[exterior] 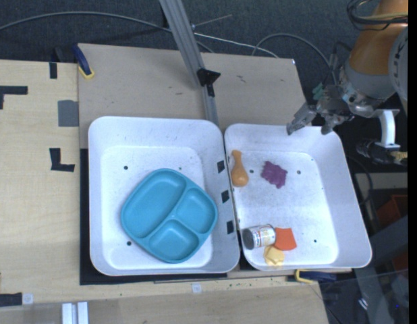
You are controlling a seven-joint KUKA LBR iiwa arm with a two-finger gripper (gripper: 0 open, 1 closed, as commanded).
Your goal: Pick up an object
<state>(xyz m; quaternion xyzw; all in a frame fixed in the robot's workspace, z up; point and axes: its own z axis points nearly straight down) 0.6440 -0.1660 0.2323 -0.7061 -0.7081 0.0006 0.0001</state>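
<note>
The right bin holds a purple lumpy piece, an orange-tan gourd-shaped toy, a small silver can lying on its side, an orange block and a yellow piece. My gripper hangs over the bin's back right rim, above and to the right of the purple piece. Its two dark fingers are spread apart with nothing between them.
A blue three-compartment plate lies in the left bin. A slanted metal pole rises behind the bins. Cables trail across the dark floor at the back.
</note>
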